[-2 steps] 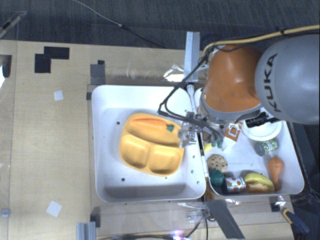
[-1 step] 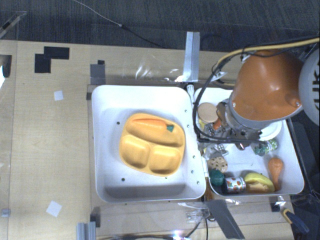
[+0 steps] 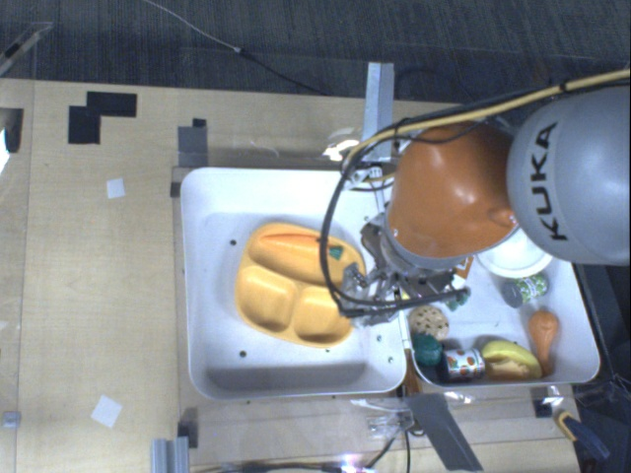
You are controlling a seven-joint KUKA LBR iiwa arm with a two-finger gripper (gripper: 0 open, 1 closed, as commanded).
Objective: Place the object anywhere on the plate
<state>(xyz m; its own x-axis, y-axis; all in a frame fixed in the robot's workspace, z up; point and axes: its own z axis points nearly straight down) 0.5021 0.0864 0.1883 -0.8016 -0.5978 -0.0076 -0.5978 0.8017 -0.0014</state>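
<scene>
Orange wrist band (image 3: 449, 195) hides the jaws' state; yellow plate (image 3: 294, 284) lies just left.

The word "KUKA" stands in dark capitals on the grey arm (image 3: 577, 180) at the right, running up its rounded housing sideways. A small can (image 3: 460, 365) in the near part of the right bin (image 3: 582, 363) bears a printed label, too small to read.

The arm (image 3: 577, 180) is rounded grey metal lettered KUKA in black. An orange band (image 3: 452, 193) sits above its wrist. Black and yellowish cables (image 3: 335, 215) loop alongside.
</scene>
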